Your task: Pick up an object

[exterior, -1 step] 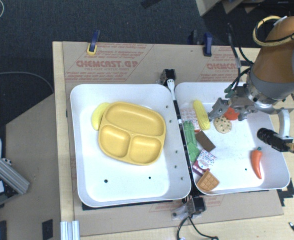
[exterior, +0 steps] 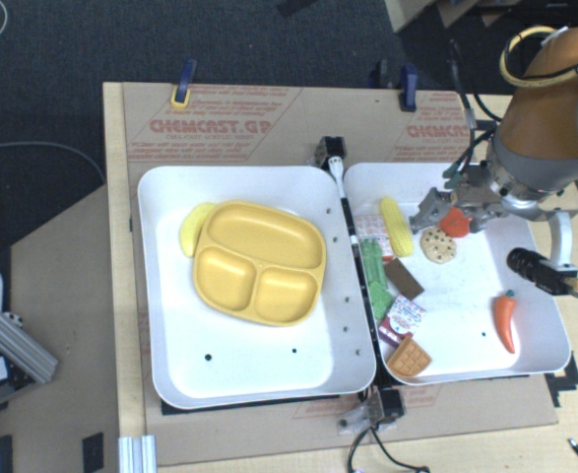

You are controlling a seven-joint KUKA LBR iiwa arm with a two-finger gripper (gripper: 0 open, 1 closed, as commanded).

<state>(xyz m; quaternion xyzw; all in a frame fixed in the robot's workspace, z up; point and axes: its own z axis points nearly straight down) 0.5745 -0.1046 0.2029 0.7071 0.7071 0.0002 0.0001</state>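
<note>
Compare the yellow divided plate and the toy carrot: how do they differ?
The yellow divided plate lies in the left bin; the toy carrot lies in the right bin.
The plate is by far the larger, wide with three compartments; the carrot is small and slim.
The plate is plain yellow; the carrot is orange with a green tip.
Both lie flat, apart from the tool.

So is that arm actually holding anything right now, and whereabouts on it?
It cannot be told. The gripper is down in the right bin, right over a small red piece beside the cookie, but a real grip isn't visible.
</note>
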